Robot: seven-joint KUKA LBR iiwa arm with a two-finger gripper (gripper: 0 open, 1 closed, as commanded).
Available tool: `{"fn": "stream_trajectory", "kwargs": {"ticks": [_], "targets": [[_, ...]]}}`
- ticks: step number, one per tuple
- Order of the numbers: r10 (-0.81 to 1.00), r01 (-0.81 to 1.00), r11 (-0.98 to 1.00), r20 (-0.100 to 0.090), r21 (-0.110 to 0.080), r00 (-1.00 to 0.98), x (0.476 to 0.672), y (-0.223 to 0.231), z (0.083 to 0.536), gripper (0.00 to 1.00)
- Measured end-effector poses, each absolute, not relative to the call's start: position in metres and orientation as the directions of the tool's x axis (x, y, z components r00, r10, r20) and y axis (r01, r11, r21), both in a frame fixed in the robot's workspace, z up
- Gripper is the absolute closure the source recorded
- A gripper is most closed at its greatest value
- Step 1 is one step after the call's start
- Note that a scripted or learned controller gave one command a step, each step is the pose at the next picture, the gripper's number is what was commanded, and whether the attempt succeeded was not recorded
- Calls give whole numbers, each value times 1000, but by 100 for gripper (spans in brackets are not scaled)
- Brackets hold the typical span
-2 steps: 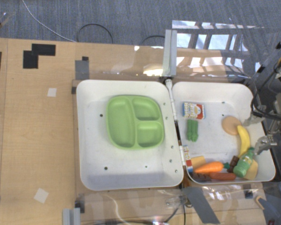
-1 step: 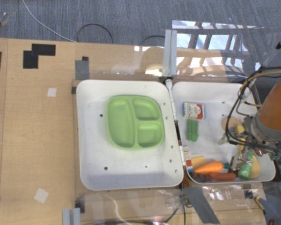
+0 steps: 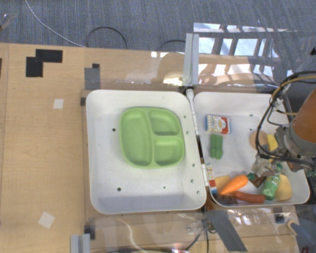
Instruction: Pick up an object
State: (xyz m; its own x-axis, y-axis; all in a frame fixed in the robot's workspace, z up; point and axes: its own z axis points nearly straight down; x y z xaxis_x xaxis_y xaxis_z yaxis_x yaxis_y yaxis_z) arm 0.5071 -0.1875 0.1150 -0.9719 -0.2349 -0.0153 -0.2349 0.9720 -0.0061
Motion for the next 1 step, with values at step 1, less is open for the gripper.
{"fn": "stream_trajectory", "kwargs": {"ticks": [1], "targets": [[-209,-209,978,-22,-5,-978,567,-116,229,100]]}}
